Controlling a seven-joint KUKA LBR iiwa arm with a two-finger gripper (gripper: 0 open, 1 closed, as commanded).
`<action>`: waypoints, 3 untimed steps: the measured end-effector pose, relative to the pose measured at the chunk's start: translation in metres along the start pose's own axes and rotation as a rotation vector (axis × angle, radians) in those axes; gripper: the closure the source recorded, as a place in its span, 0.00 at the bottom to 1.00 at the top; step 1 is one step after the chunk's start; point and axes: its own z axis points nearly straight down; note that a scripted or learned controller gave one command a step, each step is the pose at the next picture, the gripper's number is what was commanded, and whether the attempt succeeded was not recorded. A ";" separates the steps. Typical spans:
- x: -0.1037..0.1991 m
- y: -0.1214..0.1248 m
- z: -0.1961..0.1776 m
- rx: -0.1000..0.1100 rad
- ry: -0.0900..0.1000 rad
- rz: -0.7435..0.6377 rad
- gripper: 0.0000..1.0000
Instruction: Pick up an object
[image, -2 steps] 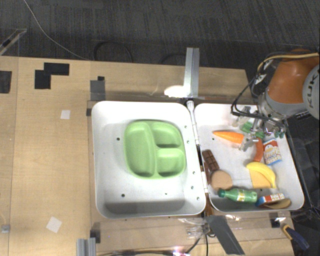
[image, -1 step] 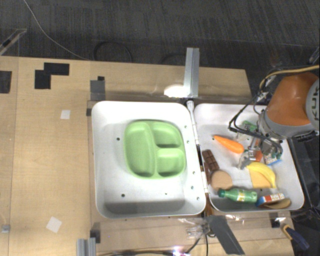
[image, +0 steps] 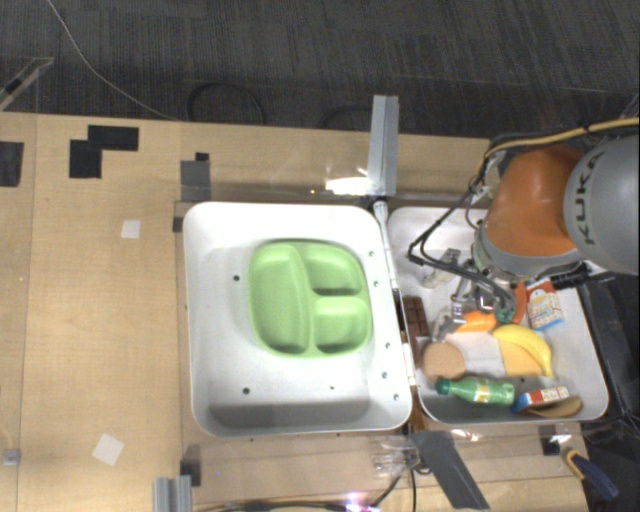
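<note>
No brand name or label text can be read at this size; the small carton (image: 543, 305) at the right side of the right bin (image: 598, 385) shows white, red and blue printing, but its words are too small to make out, and the green bottle (image: 476, 390) carries a pale band whose writing is likewise illegible. The tabletop (image: 90, 330) is light wood-grain board with black square marks at the upper left of the frame and small pale squares of tape lower down. Two shallow white plastic bins with rounded corners sit side by side in the middle. The left bin (image: 215, 300) holds a matte, light green plastic tray (image: 308, 298) with rounded edges and three moulded compartments. The right bin holds a tight cluster of things in its lower half: a smooth yellow banana (image: 527, 350), a round tan disc (image: 443, 359), a white soft-looking block (image: 482, 352), an orange piece (image: 478, 322), the bottle lying on its side along the lower edge, and a brown oval item (image: 555, 405) at the lower right. The arm, glossy grey with an orange band, comes in from the right of the frame, and its metallic pincer (image: 478, 300) hangs low over the orange piece and the cluster; whether it is spread or pressed together cannot be told from this angle.
</note>
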 end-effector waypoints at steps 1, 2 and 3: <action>-0.028 -0.049 -0.019 0.002 0.008 -0.142 0.00; 0.032 -0.065 -0.001 0.002 -0.001 -0.071 0.00; 0.081 -0.082 -0.003 0.003 -0.015 0.087 0.00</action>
